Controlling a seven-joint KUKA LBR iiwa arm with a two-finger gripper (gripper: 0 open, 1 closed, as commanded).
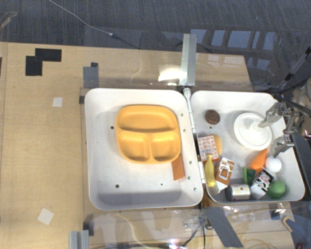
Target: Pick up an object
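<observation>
You are at the approach step: the gripper (276, 132) hangs over the right bin (299, 188), toward its 3 o'clock edge, and nothing sits between its fingers (270, 116). They stand spread apart, one finger tip over the rim of the white bowl (252, 129), the other lower down, just above the orange carrot-like piece (258, 160) and the white egg-shaped object (273, 165).

No single target is named, so take your pick from the right bin. The white bowl lies near the bin's centre, a little toward 1 o'clock. A brown round piece (212, 116) sits at about 11 o'clock, well apart from the rest and the cleanest grasp. The crowd sits from 5 to 7 o'clock: a green ball (277, 189) in the 5 o'clock corner, a small can (239, 192) on its side at 6, a yellow banana (210, 171) along the 8 o'clock wall, and small printed boxes (208, 147) beside it.

The left bin (99, 154) holds a yellow divided tray (146, 132) at its centre and a flat orange strip (178, 166) at its 4 o'clock.

Your next move, as I judge it, is a straight descent onto whichever thing lies between the spread fingers. The bowl rim or the carrot-like piece is nearest. Beware the clutter near 5 o'clock: a finger may land on a neighbour and close on nothing.
</observation>
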